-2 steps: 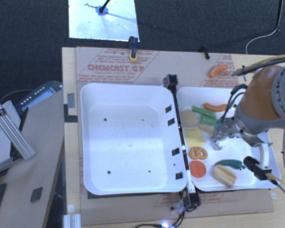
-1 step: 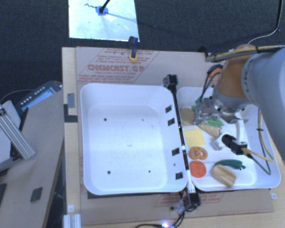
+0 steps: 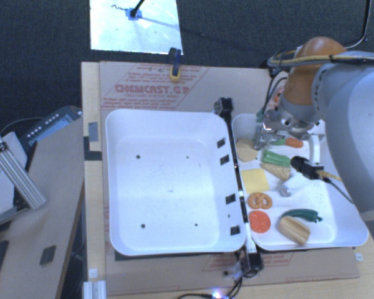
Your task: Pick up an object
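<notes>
My gripper (image 3: 261, 141) hangs low over the far left part of the right bin (image 3: 343, 229), with the arm coming in from the right. Just left of it and below lies a round tan piece (image 3: 245, 149). A green ridged piece (image 3: 275, 157) and an orange carrot (image 3: 293, 143) lie close on its right. Nearer the front are a yellow cheese square (image 3: 254, 180), a pretzel (image 3: 259, 200), a red slice (image 3: 259, 221), a dark green pod (image 3: 302, 215) and a bread loaf (image 3: 294, 230). I see nothing held.
The left bin (image 3: 168, 185) stands beside the right one, joined by a black-clipped divider (image 3: 232, 167). Both rest on a cardboard sheet (image 3: 149, 86). A tan cracker (image 3: 279, 170) and a small grey piece (image 3: 284, 190) lie mid-bin. The grey arm (image 3: 355, 123) covers the right bin's far right corner.
</notes>
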Controlling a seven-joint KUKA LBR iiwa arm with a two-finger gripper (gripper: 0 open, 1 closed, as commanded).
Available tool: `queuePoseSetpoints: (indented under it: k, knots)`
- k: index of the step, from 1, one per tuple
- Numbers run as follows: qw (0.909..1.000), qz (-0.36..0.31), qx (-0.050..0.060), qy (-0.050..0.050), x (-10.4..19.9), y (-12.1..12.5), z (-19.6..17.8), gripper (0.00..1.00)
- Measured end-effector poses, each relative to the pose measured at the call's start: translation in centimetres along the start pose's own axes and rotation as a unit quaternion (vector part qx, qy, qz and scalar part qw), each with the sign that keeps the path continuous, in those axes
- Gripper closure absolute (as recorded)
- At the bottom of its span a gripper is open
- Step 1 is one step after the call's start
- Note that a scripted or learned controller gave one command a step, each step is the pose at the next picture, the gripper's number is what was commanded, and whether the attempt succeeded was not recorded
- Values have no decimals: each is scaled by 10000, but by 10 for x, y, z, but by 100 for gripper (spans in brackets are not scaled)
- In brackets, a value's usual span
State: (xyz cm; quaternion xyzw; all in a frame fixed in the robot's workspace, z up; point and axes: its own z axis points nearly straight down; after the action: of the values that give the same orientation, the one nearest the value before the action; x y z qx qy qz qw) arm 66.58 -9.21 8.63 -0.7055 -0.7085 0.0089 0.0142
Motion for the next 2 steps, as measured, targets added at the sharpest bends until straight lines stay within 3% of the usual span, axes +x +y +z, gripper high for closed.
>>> queuePoseSetpoints:
  k: [1, 2]
  knots:
    - [9999, 19, -160, -37, 9, -41, -23, 100]
    - [9996, -4, -260, -54, 2, -34, -244, 100]
